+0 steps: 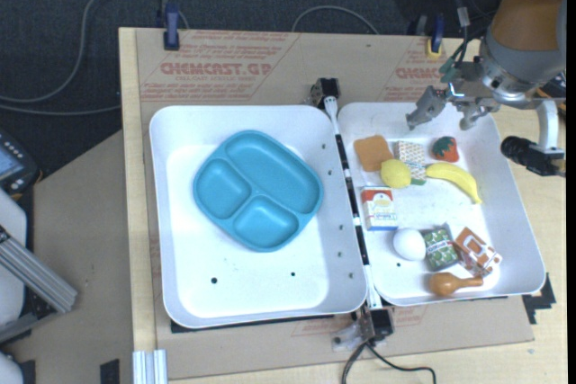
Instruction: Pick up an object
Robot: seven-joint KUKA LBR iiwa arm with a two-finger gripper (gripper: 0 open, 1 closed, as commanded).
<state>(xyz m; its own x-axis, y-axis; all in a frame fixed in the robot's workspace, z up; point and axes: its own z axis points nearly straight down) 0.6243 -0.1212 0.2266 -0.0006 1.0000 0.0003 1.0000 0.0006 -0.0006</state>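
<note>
My gripper [447, 110] hangs open over the back of the right bin [513, 220], with nothing between its fingers. Just below it lie a small red strawberry-like piece [445, 148], a yellow banana [454, 179], a yellow lemon [395, 173], an orange slab [371, 151] and a patterned packet [412, 155]. Further forward are a small carton [380, 208], a white egg [409, 244], a green packet [438, 247], an orange-and-white box [475, 251] and a brown drumstick shape [453, 283].
The left bin [180, 283] holds a blue divided plate [257, 190]. A black clamp [325, 91] sits at the back between the bins. Cables run across the floor behind the bench, and a black part [531, 155] juts in at the right.
</note>
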